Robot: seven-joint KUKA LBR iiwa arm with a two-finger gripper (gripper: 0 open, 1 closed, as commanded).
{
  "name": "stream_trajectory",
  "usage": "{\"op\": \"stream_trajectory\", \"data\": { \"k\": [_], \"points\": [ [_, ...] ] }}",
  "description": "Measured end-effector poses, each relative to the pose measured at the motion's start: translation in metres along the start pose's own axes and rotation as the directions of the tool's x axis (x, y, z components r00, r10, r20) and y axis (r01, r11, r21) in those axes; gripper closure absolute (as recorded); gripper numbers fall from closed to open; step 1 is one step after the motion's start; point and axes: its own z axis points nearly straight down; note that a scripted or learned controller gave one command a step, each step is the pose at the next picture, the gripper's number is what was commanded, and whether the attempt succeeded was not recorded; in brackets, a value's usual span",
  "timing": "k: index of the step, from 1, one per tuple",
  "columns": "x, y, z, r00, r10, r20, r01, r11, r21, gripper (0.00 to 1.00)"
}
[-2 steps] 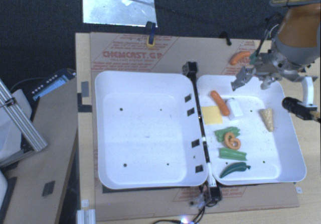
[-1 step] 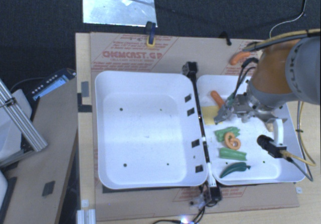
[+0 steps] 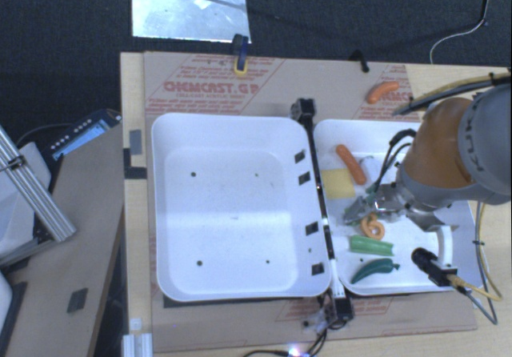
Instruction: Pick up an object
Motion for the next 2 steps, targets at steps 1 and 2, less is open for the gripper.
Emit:
{"op": "stream_trajectory", "data": {
  "k": [1, 2],
  "points": [
    [0.000, 0.002, -0.012, 1.000, -0.002, 0.001, 0.002, 1.000, -0.003, 1.00],
    [0.063, 0.024, -0.106, 1.000, -0.009, 0.000, 0.009, 1.000, -0.010, 1.00]
  ]
}}
